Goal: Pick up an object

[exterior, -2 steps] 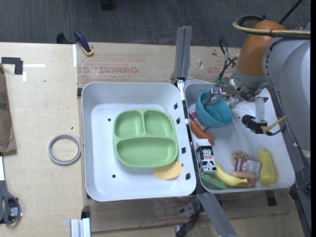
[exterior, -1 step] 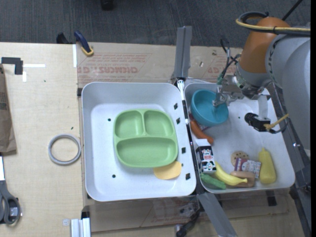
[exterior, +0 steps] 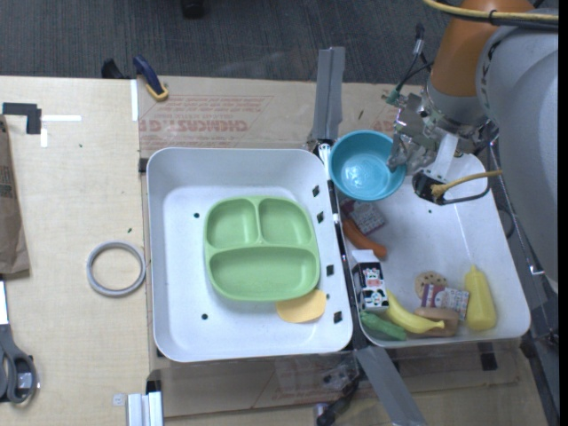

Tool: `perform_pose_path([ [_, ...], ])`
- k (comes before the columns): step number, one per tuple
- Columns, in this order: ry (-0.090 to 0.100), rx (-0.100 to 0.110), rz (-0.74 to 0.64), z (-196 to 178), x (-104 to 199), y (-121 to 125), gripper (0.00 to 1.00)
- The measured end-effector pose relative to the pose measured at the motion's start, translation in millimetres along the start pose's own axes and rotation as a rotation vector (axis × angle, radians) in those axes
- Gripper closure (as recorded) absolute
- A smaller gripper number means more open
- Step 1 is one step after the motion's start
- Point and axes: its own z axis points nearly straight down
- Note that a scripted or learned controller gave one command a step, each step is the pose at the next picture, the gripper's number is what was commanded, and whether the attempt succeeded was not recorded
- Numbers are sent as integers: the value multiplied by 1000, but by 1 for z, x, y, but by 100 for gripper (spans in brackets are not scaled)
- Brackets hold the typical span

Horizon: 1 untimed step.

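The gripper [exterior: 404, 153] sits at the far edge of the right bin [exterior: 461, 229], its fingers pinching the right rim of a blue bowl [exterior: 364, 167]. The bowl is tilted, at the bin's far left corner, overlapping the bin's left wall.

Just in front of the bowl, along the right bin's left edge, lie a grey packet [exterior: 366, 216] and an orange carrot [exterior: 362, 236]. Nearer still along that edge is a small black-and-white carton [exterior: 372, 287]. At the near edge a banana [exterior: 413, 316] lies across a green pepper [exterior: 382, 325], with a cookie [exterior: 430, 285] and a small box [exterior: 451, 301] just beside it. A yellow bottle [exterior: 479, 298] lies near the near right corner.

In the left bin [exterior: 169, 264] a green divided plate [exterior: 262, 247] lies in the middle, and a yellow chip [exterior: 302, 308] touches its near right edge.

On the bench, left of the left bin, lies a grey ring [exterior: 115, 267]
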Motion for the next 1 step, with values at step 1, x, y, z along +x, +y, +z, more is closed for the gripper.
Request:
perform_pose_path([
  [1,1,4,-55,-19,-16,-60,100],
])
